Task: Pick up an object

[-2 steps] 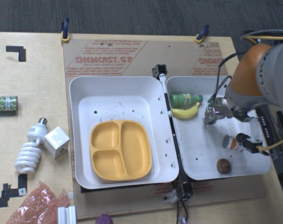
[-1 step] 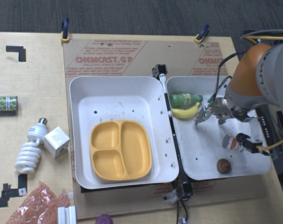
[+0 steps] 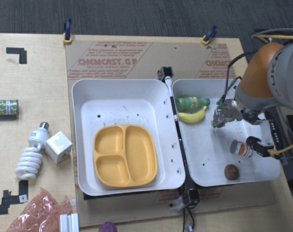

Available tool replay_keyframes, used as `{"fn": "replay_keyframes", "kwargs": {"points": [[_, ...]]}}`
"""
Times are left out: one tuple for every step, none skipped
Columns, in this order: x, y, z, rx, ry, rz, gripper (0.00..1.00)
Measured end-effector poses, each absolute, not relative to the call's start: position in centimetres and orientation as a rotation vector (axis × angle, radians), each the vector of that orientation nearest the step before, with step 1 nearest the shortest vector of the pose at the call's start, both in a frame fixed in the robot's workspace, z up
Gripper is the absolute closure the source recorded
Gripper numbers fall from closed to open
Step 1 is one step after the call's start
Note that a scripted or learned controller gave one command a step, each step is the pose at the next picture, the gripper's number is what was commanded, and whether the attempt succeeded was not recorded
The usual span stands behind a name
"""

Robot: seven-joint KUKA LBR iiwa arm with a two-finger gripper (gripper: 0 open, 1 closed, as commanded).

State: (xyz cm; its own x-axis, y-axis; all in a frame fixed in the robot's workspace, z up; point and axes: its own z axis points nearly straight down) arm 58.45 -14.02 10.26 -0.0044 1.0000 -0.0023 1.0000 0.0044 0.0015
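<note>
The right bin (image 3: 204, 168) holds a green bottle (image 3: 192, 102) lying on its side at the far left, with a yellow banana (image 3: 192, 115) right in front of it. Toward the near right of that bin lie a small white bottle with an orange label (image 3: 241, 149) and a brown ball (image 3: 231, 171). My gripper (image 3: 220, 118) hangs over the middle of the right bin, just right of the banana and apart from it. I see nothing in it.
A yellow divided plate (image 3: 124, 154) lies in the left bin (image 3: 83, 129). On the bench to the left are a green can (image 3: 7, 108), a spiral light bulb (image 3: 30, 153), a white cube (image 3: 58, 146) and a pink mesh bag (image 3: 37, 214).
</note>
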Motion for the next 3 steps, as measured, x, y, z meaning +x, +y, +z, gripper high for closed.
{"fn": "replay_keyframes", "kwargs": {"points": [[58.5,-14.0,10.3,2.215,2.224,-0.001,0.00],[51.7,-14.0,9.2,2.223,2.219,0.000,0.00],[47.7,-9.6,9.2,2.223,2.220,0.000,0.00]]}}
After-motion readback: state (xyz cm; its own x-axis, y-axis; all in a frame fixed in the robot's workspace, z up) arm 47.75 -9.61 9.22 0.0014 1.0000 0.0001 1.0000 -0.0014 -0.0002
